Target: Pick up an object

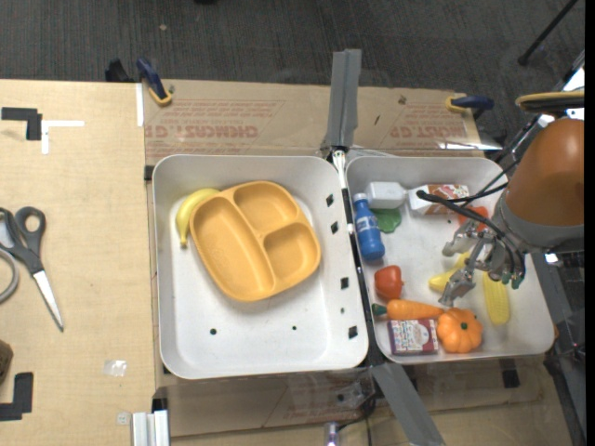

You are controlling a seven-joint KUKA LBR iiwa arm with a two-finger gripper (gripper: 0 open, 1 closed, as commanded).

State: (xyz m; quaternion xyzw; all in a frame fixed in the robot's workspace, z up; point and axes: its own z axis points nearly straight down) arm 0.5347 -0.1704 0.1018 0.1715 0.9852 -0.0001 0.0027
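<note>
My gripper (456,268) hangs low over the right bin (530,342), near its right-hand middle. Its two metal fingers (453,292) stand apart, so it is open. A small yellow piece (441,282) lies just left of the fingers, partly under them; nothing is clamped between them. A yellow corn cob (496,302) lies right of the gripper. An orange pumpkin (460,332) and a carrot (414,310) lie just in front of it. The arm's orange band hides part of the bin's right side.
The right bin also holds a blue bottle (368,231), a red pepper (389,280), a white bottle (386,194), a green item (389,219), a white-and-red packet (442,196) and a small box (412,337). The left bin (251,342) holds a yellow divided plate (256,240) and a banana (189,214).
</note>
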